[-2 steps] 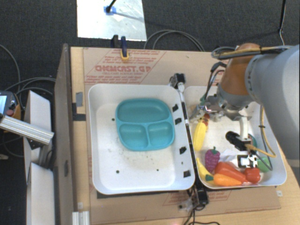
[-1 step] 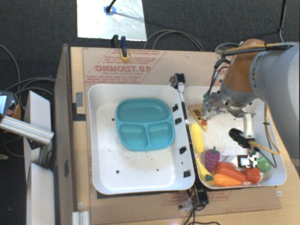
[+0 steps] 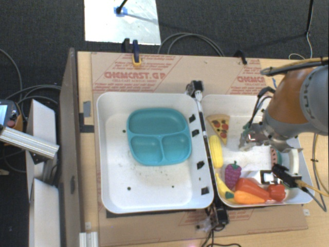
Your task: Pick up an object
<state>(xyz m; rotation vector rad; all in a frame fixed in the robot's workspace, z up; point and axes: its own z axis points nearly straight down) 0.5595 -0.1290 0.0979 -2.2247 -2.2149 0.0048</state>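
Note:
My gripper hangs over the middle of the right bin, with the grey and orange arm reaching in from the right. A toy pizza slice lies to its left near the divider. Below that lies a yellow corn cob. A purple grape bunch sits toward the bin's front, with a yellow banana beside it. An orange carrot and a red piece lie along the front wall. Nothing shows between the gripper and the bin floor beneath it.
The left bin holds a teal divided plate in its middle. Black clips run along the divider between the bins. Cables trail around the bench at the back and the left.

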